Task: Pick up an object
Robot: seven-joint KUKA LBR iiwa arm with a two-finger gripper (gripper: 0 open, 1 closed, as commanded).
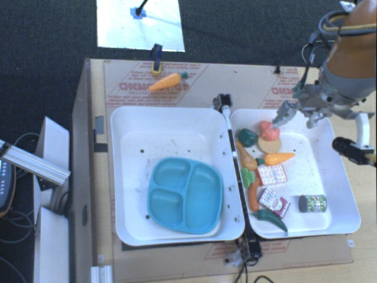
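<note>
Above the right bin [344, 217], the gripper [287, 113] stands blurred, its state unclear.

bins [177, 119]: I see both white
tray [185, 195]: light blue
carrot on bench [166, 81]: orange, green tip
carrot in right bin [278, 157]: orange
pink toy [270, 130]: pink over tan
can [313, 203]: dark, green label
cartons [272, 174]: white, red print
pepper [270, 218]: dark green
arm [352, 40]: grey, orange band
bench [135, 81]: brown, red lettering
</note>
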